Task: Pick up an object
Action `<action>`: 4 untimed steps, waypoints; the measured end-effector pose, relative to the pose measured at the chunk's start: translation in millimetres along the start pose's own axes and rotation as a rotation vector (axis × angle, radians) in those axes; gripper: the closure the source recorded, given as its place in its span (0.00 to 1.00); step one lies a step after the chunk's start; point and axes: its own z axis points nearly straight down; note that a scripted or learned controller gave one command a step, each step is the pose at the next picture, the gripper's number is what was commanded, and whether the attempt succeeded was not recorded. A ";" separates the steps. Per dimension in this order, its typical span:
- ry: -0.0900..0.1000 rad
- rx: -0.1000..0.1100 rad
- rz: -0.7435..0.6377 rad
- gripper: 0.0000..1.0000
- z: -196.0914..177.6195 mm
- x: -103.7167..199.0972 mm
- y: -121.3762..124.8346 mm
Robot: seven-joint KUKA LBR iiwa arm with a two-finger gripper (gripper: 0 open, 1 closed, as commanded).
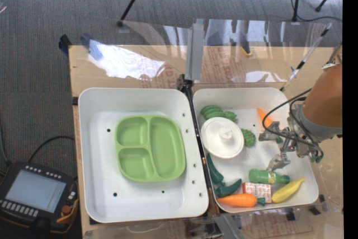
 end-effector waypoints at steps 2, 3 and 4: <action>0.029 -0.005 0.196 1.00 1.8 -106.0 8.6; 0.041 -0.009 0.099 1.00 12.1 2.7 0.1; 0.038 -0.008 0.097 0.00 11.4 1.5 0.6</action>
